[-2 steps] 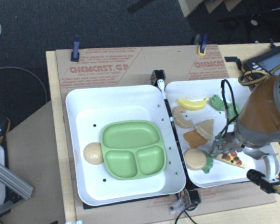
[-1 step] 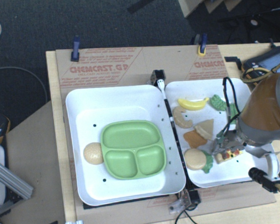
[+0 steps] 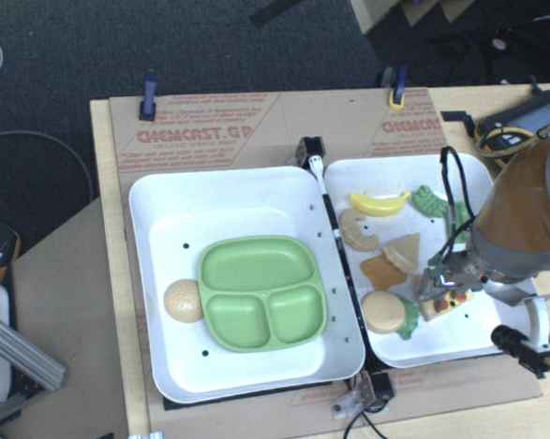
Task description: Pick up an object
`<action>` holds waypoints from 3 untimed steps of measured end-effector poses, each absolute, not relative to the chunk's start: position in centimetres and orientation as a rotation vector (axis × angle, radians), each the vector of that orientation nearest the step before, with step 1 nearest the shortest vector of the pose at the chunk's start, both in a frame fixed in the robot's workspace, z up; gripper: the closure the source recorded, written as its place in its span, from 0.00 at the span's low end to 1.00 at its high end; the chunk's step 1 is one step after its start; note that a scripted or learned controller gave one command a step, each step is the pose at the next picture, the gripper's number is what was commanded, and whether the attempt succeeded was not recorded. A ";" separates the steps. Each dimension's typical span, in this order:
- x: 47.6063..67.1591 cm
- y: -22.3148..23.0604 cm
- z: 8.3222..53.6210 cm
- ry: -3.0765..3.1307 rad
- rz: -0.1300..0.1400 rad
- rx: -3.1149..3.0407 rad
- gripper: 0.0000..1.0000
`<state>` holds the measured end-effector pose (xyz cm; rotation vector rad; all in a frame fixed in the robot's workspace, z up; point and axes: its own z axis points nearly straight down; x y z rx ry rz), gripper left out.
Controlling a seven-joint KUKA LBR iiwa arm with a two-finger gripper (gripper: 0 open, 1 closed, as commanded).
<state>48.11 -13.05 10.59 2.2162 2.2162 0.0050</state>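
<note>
Two shallow white plastic bins sit side by side on the counter, and the action is in the right bin (image 3: 481,345), where the grey arm with its orange band has the end effector (image 3: 442,291) down low among the pretend food. I'd say we're at the reach-and-grasp step, with nothing lifted yet.

Right under the tool there's a small tan block with red and dark bits (image 3: 438,306) on the bin floor, probably the target, though it's too small and shadowed to name. I can't tell whether the tool is spread or pinching anything.

Next move, as I read it: close on that block, then lift straight up, clear of the round beige bun on a green leaf (image 3: 385,313) and the brown wedge slice (image 3: 382,272) beside it.

The block's long axis looks tilted, running lower-left to upper-right.

The left bin (image 3: 156,269) holds a green divided plastic plate (image 3: 261,293) and a round tan cookie (image 3: 182,301).
</note>
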 end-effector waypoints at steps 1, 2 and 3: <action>48.2 -12.4 8.8 2.216 0.007 2.217 1.00; 48.3 -15.9 8.9 2.215 0.012 2.216 1.00; 48.4 -15.9 10.0 2.212 0.013 2.211 1.00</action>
